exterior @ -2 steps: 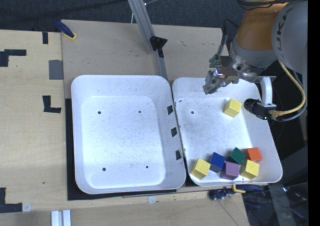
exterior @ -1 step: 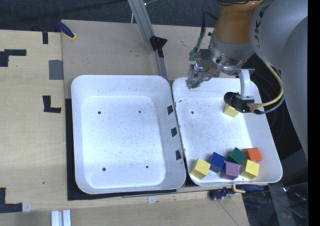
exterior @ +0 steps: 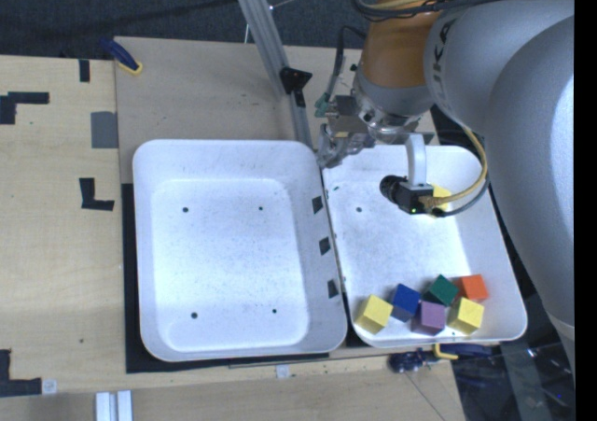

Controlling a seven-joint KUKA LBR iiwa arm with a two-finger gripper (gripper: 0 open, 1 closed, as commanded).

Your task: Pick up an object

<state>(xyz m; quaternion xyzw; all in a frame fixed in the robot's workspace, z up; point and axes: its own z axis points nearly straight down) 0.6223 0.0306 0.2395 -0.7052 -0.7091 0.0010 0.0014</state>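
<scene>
Six small blocks huddle at the lower right of the frame: yellow (exterior: 375,313), blue (exterior: 406,301), purple (exterior: 432,316), green (exterior: 442,290), orange (exterior: 473,287), and another yellow (exterior: 468,315).

White bins (exterior: 224,153); yellow (exterior: 375,313), blue (exterior: 406,300), purple (exterior: 432,316), green (exterior: 442,290), orange (exterior: 474,287) cubes.

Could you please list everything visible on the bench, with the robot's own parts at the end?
Left bin: one, white, left half of the bench.
Right bin: one, white, beside the left bin.
Yellow cubes: two, near edge of the right bin.
Blue cube: one, between the yellow cubes.
Purple cube: one, beside the blue cube.
Green cube: one, behind the purple cube.
Orange cube: one, rightmost.
Metal strut: one, grey, slanting behind the bins.
Arm: one, grey with orange band.
Gripper: one, at the right bin's far-left corner.
</scene>
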